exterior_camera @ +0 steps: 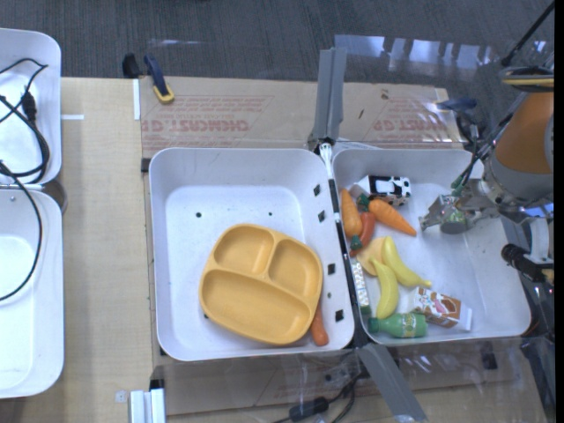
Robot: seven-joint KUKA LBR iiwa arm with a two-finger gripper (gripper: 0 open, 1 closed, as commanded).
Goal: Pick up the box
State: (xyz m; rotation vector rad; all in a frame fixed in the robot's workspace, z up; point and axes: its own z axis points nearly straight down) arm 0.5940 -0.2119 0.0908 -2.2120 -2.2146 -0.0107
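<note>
- My jaws: from this overhead camera I cannot tell whether they are spread or pressed together. My gripper (451, 215) shows as a tangle of grey metal low over the floor of the right bin (493, 276), in its far right part, and nothing is visibly caught in it.
- My arm (527, 139) comes in from the right edge, with the orange band just above the wrist.
- The box (439, 307), a small carton printed in brown, white and red, lies flat on its side near the front wall of the right bin. It is well apart from my gripper and on the near side of it.
- Just left of the box lies a green bottle (400, 326), also on its side, with its end touching the carton.
- Behind those two sits a bunch of yellow bananas (389, 276), towards the bin's left wall.
- Further back are two orange carrots (390, 217), one of them along the left wall, with a red piece (367, 228) between them.
- A black-and-white item (389, 188) rests near the back wall; what it is I cannot make out.
- The left bin (176, 236) holds a yellow divided plate (262, 282), and a small orange carrot piece (319, 331) lies against the plate's front right rim.
</note>
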